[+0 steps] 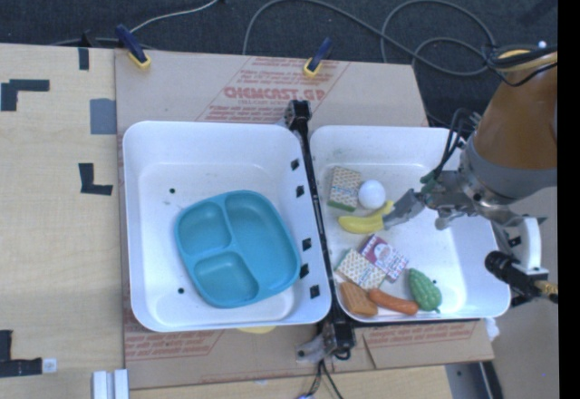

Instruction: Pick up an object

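My gripper (422, 210) hangs low over the middle of the right bin (471, 248), open, with only bare bin floor between its fingers. One fingertip (397, 211) reaches close to the right end of a yellow banana (362, 223). A white ball (372, 194) and a patterned box (344, 187) lie just left of it. Toward the front of the bin lie a small red-and-white carton (384, 257), a checkered packet (360, 270), an orange carrot (392, 301), a brown piece (359, 299) and a green vegetable (423, 289).
The left bin (154, 161) holds a blue divided plate (236, 247). A black divider with clips (305, 198) runs between the bins. Cables lie on the dark floor behind the bench. The arm's grey body (512, 152) overhangs the right bin's right side.
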Robot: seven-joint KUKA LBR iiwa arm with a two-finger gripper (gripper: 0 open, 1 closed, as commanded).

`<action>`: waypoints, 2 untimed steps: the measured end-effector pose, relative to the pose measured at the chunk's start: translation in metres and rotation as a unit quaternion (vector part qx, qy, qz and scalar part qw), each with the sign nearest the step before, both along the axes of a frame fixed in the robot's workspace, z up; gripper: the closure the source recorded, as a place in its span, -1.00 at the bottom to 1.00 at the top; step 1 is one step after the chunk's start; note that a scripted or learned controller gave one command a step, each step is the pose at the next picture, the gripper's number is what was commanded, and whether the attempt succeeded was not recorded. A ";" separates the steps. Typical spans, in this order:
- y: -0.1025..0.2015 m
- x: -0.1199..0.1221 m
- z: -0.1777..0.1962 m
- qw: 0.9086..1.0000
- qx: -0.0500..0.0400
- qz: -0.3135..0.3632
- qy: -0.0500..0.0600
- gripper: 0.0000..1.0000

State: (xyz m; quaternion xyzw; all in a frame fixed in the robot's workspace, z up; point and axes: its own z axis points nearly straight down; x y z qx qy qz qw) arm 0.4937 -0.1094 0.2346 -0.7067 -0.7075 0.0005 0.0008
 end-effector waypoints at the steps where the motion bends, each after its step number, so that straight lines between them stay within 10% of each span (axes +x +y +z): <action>1: 0.015 -0.011 -0.058 1.000 0.000 0.000 0.001 -1.00; 2: 0.009 0.021 -0.148 1.000 -0.002 -0.001 -0.005 -1.00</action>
